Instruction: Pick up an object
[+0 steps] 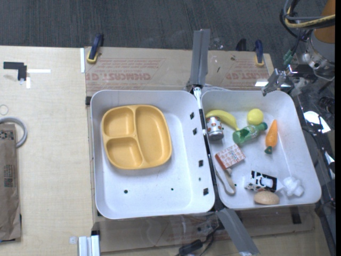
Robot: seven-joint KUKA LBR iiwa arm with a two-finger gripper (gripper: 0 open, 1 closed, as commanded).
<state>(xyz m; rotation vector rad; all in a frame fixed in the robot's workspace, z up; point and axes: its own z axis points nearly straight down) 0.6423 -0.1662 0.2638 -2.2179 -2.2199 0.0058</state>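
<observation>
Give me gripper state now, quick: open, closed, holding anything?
Gripper: cannot be told. It sits above the far right corner of the right bin, with nothing visibly in it.

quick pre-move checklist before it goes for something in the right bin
1. Tool above the right bin's far rim, not among the objects: ok.
2. Tool holding nothing: cannot tell.
3. Carrot lies apart from its neighbours: ok.
4. Green bottle free of the lemon: not ok, they touch.
5. Banana free of the can: not ok, they are close together.
</observation>
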